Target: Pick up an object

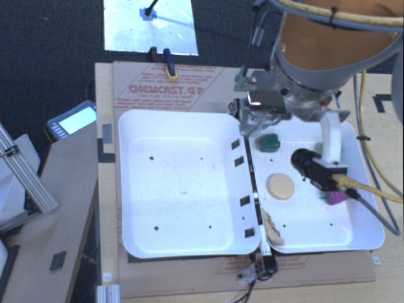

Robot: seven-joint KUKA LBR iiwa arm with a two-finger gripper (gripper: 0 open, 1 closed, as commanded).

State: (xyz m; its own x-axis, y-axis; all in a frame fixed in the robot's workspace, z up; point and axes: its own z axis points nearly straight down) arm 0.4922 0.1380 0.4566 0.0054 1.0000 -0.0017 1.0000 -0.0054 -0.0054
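Note:
My gripper (253, 125) hangs over the far left corner of the right bin (363, 232), close to the divider between the two bins. A dark green object (269, 142) lies just to the right of it and slightly nearer the camera, apart from the gripper as far as I can see. In the middle of the right bin sits a round tan disc (281, 186). A small magenta object (336, 198) lies to the disc's right. A tan and brown piece (273, 230) rests against the divider near the front.
The left bin (132, 188) stands beside the right one on a cardboard sheet (167, 88). The arm's large orange and grey body (334, 30) covers the far right of the right bin. A yellow and black clamp (170, 65) sits at the cardboard's far edge.

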